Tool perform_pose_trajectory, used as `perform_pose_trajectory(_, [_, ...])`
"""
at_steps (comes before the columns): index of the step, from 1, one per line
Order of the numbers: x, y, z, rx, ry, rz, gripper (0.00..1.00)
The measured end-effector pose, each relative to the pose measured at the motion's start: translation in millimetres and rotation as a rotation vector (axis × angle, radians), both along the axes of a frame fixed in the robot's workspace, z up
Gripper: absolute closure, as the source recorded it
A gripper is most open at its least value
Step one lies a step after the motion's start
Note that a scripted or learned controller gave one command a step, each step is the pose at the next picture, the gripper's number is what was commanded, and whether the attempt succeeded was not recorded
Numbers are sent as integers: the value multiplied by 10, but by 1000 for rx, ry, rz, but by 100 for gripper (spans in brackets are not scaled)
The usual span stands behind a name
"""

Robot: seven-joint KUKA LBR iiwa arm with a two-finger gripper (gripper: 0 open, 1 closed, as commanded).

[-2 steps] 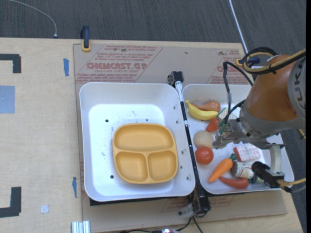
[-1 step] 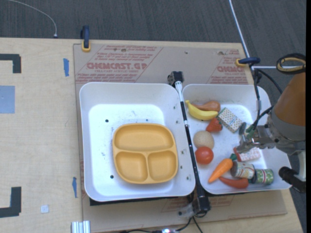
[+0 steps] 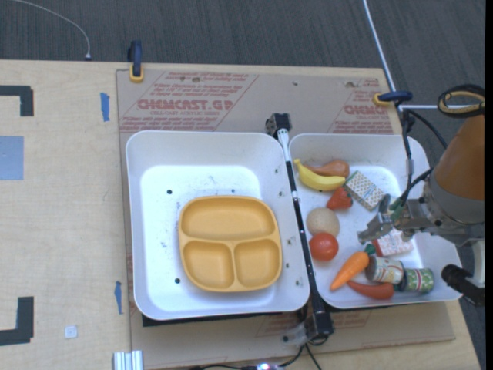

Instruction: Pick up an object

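Note:
The right bin (image 3: 431, 299) holds several toy foods: a yellow banana (image 3: 317, 178), an orange-pink piece (image 3: 331, 166) behind it, a small patterned box (image 3: 364, 189), a small red fruit (image 3: 340, 200), a beige ball (image 3: 323, 222), a red tomato (image 3: 324, 247), a carrot (image 3: 350, 270), a red pepper (image 3: 370, 289) and a lying bottle (image 3: 400, 274). My gripper (image 3: 377, 228) hangs low over the bin's right half, just above a red-and-white packet (image 3: 393, 245) and right of the tomato. Nothing is seen lifted with it.
The left bin (image 3: 154, 160) carries a yellow divided plate (image 3: 229, 241). A black divider bar (image 3: 293, 199) runs between the bins. Both bins rest on a cardboard sheet (image 3: 192, 102) clamped to the wooden bench. A white cable (image 3: 377, 29) crosses the top right.

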State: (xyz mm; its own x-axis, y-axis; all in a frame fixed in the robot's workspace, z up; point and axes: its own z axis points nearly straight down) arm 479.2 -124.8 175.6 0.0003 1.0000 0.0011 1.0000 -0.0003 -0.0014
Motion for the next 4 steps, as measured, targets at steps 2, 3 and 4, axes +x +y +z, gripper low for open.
perform_pose_trajectory(2, [19,192,-517,-3,-8,0,100])
perform_pose_trajectory(3, [11,736,93,-1,-3,2,100])
perform_pose_trajectory(4, [9,731,92,-1,-3,1,0])
